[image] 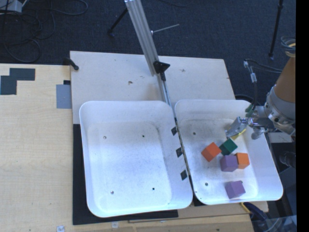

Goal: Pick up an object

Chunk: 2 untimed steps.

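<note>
Several small blocks lie in the right bin (263,190): an orange cube (211,152), a dark green cube (229,146), a purple cube (229,163), a second orange cube (243,160) and a purple block (235,189) nearer the front. My gripper (245,130) hangs over the bin's right side, just above and right of the green cube. Its fingers (235,127) stand apart with no block between them. A thin yellowish sliver (241,136) shows beneath the gripper; what it is cannot be made out.
The left bin (91,129) sits beside the right one, joined by black clips (178,152). A slanted aluminium bar (145,37) rises behind the bins. The orange-banded arm (289,88) comes in from the right.
</note>
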Available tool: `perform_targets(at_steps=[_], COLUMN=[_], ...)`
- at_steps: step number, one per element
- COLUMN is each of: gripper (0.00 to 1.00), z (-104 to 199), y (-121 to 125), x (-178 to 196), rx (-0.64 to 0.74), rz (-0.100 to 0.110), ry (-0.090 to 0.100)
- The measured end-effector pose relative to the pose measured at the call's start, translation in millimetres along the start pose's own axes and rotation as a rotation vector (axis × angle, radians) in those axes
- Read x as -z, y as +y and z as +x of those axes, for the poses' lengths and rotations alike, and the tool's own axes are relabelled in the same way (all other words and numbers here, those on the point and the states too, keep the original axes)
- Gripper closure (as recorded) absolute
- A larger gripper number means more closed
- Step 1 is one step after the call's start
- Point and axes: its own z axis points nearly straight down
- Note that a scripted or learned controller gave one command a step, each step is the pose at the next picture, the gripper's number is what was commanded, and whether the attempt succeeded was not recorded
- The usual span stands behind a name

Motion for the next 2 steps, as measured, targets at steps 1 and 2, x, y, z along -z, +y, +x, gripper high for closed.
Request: perform_targets(at_steps=[1,2], gripper=[0.0,0.0], z=[42,47], y=[-5,10], x=[-95,-163], rx=[0.009,0.006], rz=[0.01,-0.002], ry=[0.003,-0.002])
